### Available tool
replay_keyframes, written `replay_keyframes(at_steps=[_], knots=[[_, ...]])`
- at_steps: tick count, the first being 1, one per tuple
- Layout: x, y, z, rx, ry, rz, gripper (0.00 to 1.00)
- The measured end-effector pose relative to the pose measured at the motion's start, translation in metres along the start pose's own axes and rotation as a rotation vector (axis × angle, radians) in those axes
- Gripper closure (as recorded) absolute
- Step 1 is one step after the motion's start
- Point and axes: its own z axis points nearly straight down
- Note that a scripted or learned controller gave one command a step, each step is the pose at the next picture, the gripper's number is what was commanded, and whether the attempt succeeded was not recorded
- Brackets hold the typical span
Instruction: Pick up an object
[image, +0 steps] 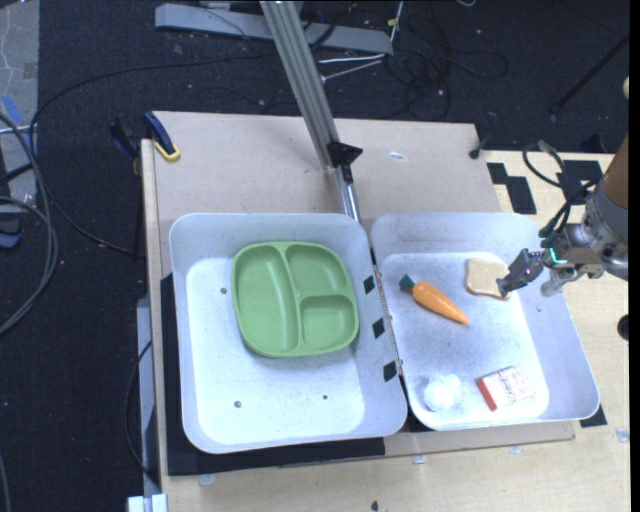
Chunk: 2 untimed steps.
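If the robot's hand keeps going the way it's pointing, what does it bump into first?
Probably the bread slice. The hand points left, with its tip right at the slice's edge. The carrot lies farther along, lower. Height above the bin is hard to judge.

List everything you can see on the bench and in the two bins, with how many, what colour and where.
Bins: two, white, side by side on the bench.
Divided plate: one, green, three compartments, in the left bin.
Carrot: one, orange with a green top, middle of the right bin.
Bread slice: one, tan, far side of the right bin, beside the gripper.
Small box: one, red and white, near right corner of the right bin.
Round pale object: one, white, near edge of the right bin; too blurred to identify.
Metal pole: one, grey, slanting in over the bench from the far side.
Gripper: one, dark, over the right bin's right edge.
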Motion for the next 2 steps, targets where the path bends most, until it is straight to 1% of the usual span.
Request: replay_keyframes(at_steps=[1, 2], knots=[[0.0, 0.0, 0.0, -0.001, 0.0, 0.0, 0.0], [0.005, -0.001, 0.063, 0.005, 0.001, 0.002, 0.0]])
